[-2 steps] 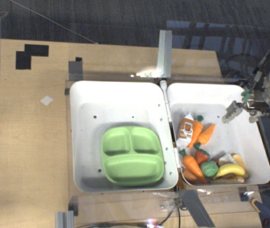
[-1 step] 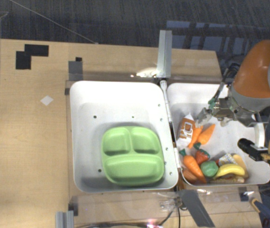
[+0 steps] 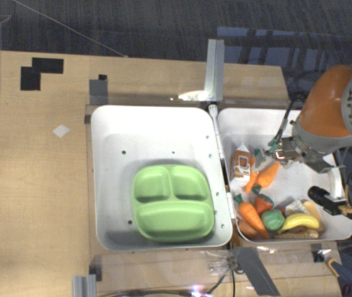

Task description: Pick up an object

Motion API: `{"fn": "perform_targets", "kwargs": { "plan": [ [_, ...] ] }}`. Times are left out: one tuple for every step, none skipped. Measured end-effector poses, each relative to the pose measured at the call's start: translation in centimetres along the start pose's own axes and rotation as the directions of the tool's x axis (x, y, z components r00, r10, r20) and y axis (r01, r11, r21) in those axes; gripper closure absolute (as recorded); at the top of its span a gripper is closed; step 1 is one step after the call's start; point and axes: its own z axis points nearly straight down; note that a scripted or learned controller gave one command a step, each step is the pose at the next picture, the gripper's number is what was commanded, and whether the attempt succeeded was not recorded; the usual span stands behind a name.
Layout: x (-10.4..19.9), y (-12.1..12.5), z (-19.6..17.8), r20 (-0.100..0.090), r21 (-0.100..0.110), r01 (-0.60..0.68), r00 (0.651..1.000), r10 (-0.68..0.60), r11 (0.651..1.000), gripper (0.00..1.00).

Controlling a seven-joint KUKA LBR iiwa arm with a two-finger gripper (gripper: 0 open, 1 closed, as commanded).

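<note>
A: What was seen, and where?

B: The green tray (image 3: 172, 203) was seen in the left bin (image 3: 104, 166); the gripper (image 3: 281, 153) hung at a carrot (image 3: 264, 177) in the crowded right bin (image 3: 339, 228). Its state could not be told.

A: What could be risked?

B: Neighbouring toys could be nudged, the carrot missed

Robotics lab test cell. Evidence: industrial arm (image 3: 336, 113) over a plywood bench (image 3: 33, 184) fitted with two white bins (image 3: 107, 166), aluminium framing posts (image 3: 215, 70), and loose cabling (image 3: 225, 277). Dark carpet (image 3: 132, 11) beyond the bench.
</note>
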Motion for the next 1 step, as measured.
{"fn": "perform_targets", "kwargs": {
  "plan": [
    [-0.28, -1.79, 3.42, 0.002, -0.010, 0.075, 0.997, -0.075, 0.997, 0.00]
  ]
}}
